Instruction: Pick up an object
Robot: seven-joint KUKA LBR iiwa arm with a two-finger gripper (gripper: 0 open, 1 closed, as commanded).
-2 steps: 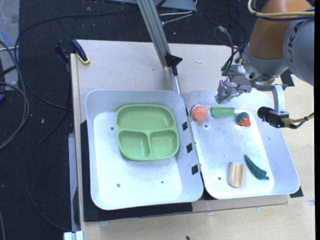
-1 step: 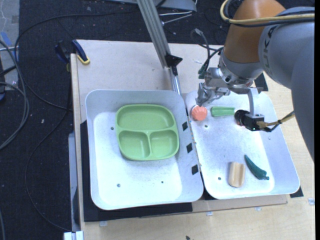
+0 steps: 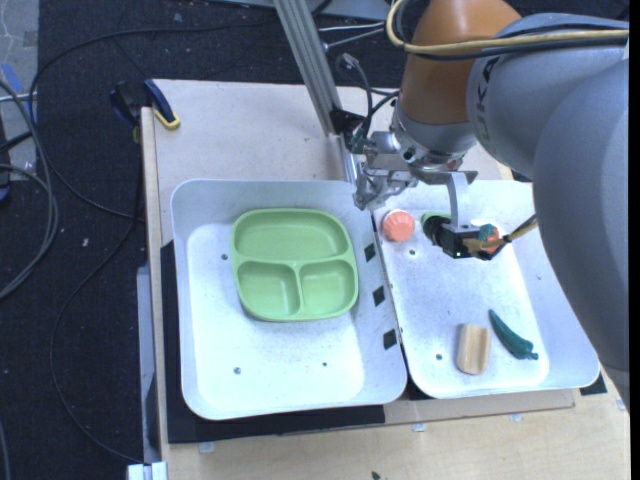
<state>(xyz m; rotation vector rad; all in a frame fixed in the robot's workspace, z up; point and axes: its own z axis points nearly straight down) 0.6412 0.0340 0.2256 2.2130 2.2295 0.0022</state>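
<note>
The claw point(image 3: 372, 193) hangs over the far end of the seam where the two bins meet, a cluster of bare metal parts under the grey arm point(image 3: 560, 98) and its glossy orange band point(image 3: 455, 28). Whether it is open or closed cannot be told from this angle, and nothing can be seen in its grip.

Just beside the claw, toward the near side, an orange ball point(image 3: 398, 226) lies in the far corner of the bin on the view's right point(image 3: 450, 298). It is small, round and smooth, with a matte salmon-orange skin, and it sits close to the bin's inner wall, apart from the claw.

Well apart from the ball, near the front edge of that bin, lie two more pieces. One is a tan block point(image 3: 472, 348), short and stubby with rounded ends, looking like pale wood. Just beside it on the view's right is a dark green piece point(image 3: 512, 335), slim and tapered and slightly curved.

The bin on the view's left point(image 3: 270, 358) holds a green plate point(image 3: 295, 265), a light green plastic dish with rounded corners and three compartments: one long one at the far side and two smaller ones nearer. Both bins are shallow, white and finely speckled. They rest on a pale bench point(image 3: 240, 128).
</note>
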